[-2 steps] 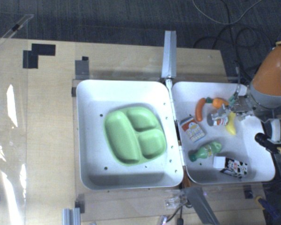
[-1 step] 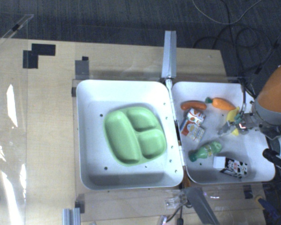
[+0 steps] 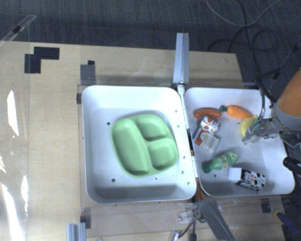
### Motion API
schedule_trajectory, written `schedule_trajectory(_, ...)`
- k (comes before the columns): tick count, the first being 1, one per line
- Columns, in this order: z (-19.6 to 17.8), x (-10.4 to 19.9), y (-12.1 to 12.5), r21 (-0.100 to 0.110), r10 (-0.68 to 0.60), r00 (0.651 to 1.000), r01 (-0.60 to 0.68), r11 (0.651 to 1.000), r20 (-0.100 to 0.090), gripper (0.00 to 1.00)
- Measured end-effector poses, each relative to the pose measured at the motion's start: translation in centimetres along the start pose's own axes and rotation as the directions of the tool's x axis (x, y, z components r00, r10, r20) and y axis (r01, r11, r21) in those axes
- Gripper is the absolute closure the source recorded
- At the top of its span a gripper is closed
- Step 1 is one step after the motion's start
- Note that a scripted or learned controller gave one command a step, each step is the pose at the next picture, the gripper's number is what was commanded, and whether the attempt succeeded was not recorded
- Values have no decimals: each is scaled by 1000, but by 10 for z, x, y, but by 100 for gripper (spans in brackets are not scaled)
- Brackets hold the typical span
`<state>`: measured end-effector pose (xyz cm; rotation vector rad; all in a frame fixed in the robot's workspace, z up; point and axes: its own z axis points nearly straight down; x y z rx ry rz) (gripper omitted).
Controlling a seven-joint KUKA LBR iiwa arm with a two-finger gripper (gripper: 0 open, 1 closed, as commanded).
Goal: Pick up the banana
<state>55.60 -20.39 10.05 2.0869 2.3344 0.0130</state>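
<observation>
The yellow banana (image 3: 246, 125) lies in the right bin (image 3: 272, 157), toward its upper right, just below an orange carrot (image 3: 238, 112). Just a small yellow piece of it is visible, because my gripper (image 3: 255, 132) is down against its right side and covers the rest. The grey arm with its orange band (image 3: 297, 97) comes in over the bin's right edge.
Also in the right bin are a red sausage (image 3: 206, 113), a small juice carton (image 3: 207, 126) on a packet (image 3: 207, 142), a green bottle (image 3: 219, 162) and a black-and-white box (image 3: 248, 177). A green divided plate (image 3: 143, 144) sits in the left bin (image 3: 98, 149).
</observation>
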Motion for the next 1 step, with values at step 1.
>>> schedule_trajectory(1,-97,20,80,9,232,973,-232,973,2,100)
